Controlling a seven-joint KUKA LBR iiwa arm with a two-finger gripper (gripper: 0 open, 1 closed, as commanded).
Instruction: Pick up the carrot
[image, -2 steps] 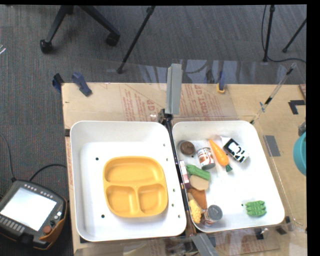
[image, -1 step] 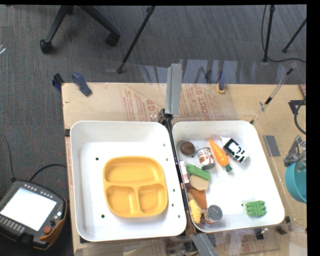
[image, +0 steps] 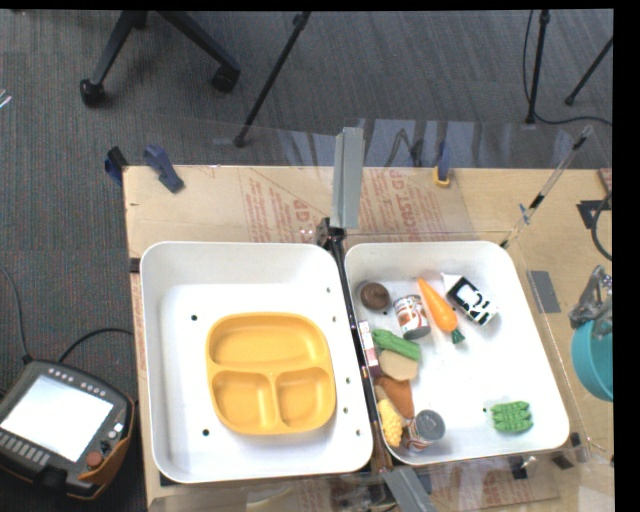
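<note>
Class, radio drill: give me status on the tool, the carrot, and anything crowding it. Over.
Tool at right edge, fingers unreadable. Carrot lying in right bin, not picked up. Small can on its left, black-and-white carton on its right, both close. Over.

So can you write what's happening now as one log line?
carrot: in right bin, beside can | tray: left bin | carrot not picked

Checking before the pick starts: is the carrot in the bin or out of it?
In. The carrot lies flat in the right bin, between a small can and a black-and-white box.
</note>
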